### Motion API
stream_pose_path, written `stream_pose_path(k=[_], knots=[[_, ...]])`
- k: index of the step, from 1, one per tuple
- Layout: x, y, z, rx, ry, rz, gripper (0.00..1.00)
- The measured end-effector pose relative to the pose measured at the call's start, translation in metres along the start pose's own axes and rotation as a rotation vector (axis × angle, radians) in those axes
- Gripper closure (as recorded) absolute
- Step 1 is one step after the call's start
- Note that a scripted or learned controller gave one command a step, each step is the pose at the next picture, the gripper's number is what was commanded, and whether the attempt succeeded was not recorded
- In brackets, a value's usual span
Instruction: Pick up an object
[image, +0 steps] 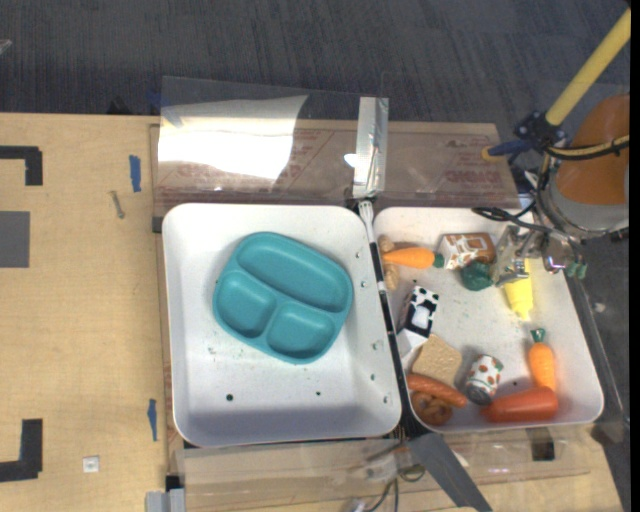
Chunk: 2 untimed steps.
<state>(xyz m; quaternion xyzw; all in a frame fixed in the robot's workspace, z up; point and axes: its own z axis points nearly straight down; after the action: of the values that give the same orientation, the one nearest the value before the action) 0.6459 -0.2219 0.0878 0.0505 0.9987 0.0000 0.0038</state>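
A: Wooden bench (70, 330), dark carpet beyond it at twelve o'clock. Two shallow white bins side by side. Left bin (200, 400) carries one thing, a teal divided plate (284, 296), sitting about centre, turned a little off square.

B: And the right bin (585, 390)?

A: All the small stuff is there, so any pick has to come from that side. Toy carrot (410, 257) at ten o'clock, hard by the shared wall. A small printed carton (466, 248) at twelve, a dark green piece (478, 276) touching it. Yellow toy corn (519, 295) just right of centre. Black-and-white block (421, 309) at nine. Cracker-like tan square (436, 358), a sausage (437, 389) and a brown lump (431, 407) crowd the seven o'clock corner. Patterned little can (484, 376), a red pepper-like piece (522, 403) at five, a second small carrot (541, 363) at four.

B: Where's the tool?

A: Gripper (516, 258) hangs over the bin's one o'clock area, directly above the corn and beside the green piece. Orange band of the arm (595, 150) sits behind it at two.

B: Fingers apart or together?

A: I cannot tell; cabling and brackets muddle that spot. Nothing visibly clamped.

B: Likely target?

A: My guess is the corn, being nearest below. The green piece sits close, so a sloppy descent might nudge it.
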Motion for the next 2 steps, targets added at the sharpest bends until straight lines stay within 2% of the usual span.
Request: stream_pose_path(k=[1, 2], knots=[[0.004, -0.002, -0.002, -0.002, 0.025, 0.0, 0.0], [-0.001, -0.001, -0.016, 0.001, -0.001, 0.0, 1.0]])
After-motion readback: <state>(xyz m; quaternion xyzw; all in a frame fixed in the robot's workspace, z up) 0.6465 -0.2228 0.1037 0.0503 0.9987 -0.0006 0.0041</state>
